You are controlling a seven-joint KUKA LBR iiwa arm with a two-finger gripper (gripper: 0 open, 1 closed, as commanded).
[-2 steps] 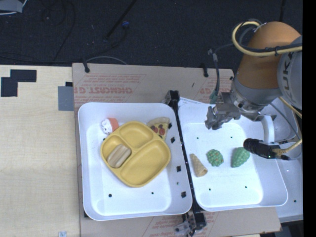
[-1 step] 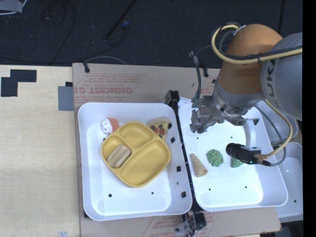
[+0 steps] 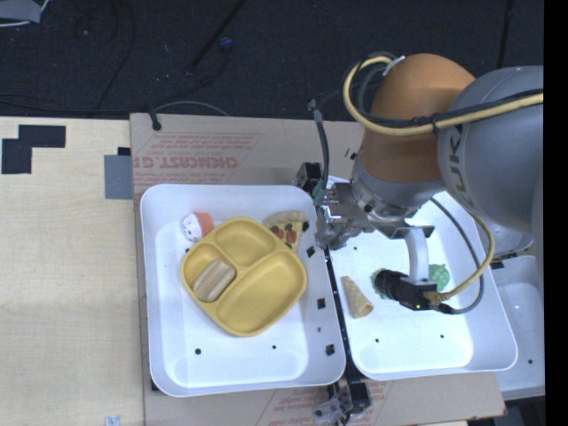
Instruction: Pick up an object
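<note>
the pick is not yet made. the tool [image 3: 332, 223] hangs over the divide between the two bins, and i cannot tell whether it is wide or narrow. the pizza slice [image 3: 286, 229] lies just beside it in the left bin [image 3: 231, 371], and a cone [image 3: 358, 296] lies in the right bin [image 3: 426, 353].

The yellow plate [image 3: 266, 293] partly covers the pizza slice [image 3: 286, 229]; a green thing [image 3: 439, 275] is half hidden.

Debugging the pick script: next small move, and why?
Probably slide the gripper toward the view's bottom edge, above the tan cone. The gripper hangs at the wall between the bins, and the cone lies free on the right bin floor, whereas the pizza slice is tucked against the yellow plate.
</note>
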